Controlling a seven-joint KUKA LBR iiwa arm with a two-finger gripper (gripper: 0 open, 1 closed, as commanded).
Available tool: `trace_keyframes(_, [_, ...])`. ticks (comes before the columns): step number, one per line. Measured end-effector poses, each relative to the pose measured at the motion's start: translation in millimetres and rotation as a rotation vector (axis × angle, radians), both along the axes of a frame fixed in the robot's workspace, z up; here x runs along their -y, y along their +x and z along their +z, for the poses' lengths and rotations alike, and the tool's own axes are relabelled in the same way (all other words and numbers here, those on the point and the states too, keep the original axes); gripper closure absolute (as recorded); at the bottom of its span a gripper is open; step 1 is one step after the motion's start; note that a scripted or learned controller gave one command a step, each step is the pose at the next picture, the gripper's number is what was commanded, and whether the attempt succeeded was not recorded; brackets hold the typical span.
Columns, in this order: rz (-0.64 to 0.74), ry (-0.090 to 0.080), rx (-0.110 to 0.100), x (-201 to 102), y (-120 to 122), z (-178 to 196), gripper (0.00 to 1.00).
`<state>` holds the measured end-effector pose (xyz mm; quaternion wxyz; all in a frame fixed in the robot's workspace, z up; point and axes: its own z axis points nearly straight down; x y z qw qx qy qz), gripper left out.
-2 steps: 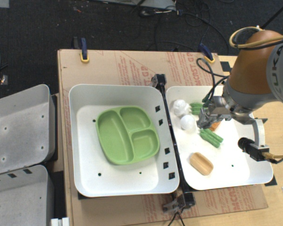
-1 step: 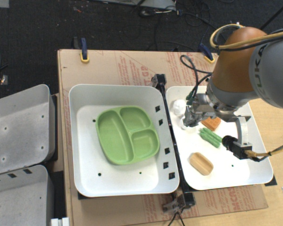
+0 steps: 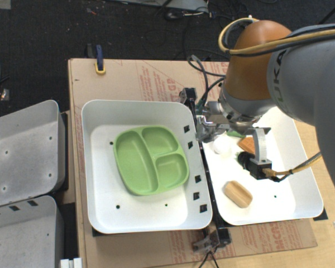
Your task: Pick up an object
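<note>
My gripper [image 3: 207, 128] hangs low over the far left corner of the right bin [image 3: 301, 200], under the grey wrist and orange band. Just below it lies a small white object [image 3: 220, 146]. An orange wedge-shaped piece [image 3: 247, 144] rests beside that, partly behind a grey bracket on the arm. A sliver of something green [image 3: 234, 132] peeks out from under the wrist. A tan, bread-like lump [image 3: 238, 194] lies alone near the bin's front. Nothing can be made out in the gripper's hold.
The left bin [image 3: 100, 205] holds a green divided plate [image 3: 151, 161]. A black block with a cable [image 3: 255, 166] hangs off the arm over the right bin. Both bins sit on a cardboard sheet [image 3: 134, 77], with white trays [image 3: 22, 149] at the far left.
</note>
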<state>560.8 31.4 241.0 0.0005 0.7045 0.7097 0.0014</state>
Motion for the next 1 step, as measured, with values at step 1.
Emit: trace_keyframes(1, [-0.001,-0.001,-0.002,-44.6,6.3,-9.8,1.00])
